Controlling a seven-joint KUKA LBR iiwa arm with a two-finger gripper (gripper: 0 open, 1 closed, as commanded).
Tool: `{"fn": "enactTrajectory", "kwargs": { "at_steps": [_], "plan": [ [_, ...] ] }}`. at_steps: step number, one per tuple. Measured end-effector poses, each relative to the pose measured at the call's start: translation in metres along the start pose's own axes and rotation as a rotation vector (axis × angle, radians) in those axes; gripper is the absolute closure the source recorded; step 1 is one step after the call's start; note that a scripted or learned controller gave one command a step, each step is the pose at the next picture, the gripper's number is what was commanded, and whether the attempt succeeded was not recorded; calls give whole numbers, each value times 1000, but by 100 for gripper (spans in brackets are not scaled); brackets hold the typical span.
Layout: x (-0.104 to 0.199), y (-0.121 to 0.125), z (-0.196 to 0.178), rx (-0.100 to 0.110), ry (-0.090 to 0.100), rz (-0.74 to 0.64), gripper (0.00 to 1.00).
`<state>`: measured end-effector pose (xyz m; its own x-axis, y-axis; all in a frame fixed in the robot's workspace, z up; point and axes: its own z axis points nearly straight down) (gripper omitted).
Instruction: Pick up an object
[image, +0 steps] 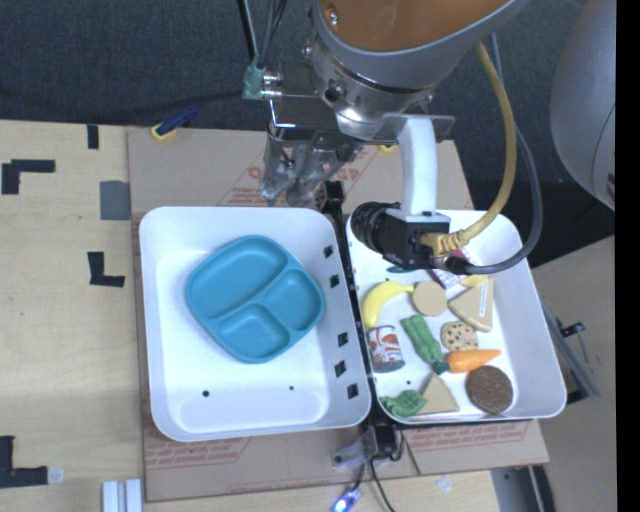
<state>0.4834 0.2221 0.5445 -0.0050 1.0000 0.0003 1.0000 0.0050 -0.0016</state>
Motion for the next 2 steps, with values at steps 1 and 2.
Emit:
{"fn": "enactTrajectory", "kwargs": {
  "at_steps": [1,2],
  "plan": [
    [-26,-1,161,18,-9,6,100],
    [-19,0,128,-2,0,2,100]
  ]
}}
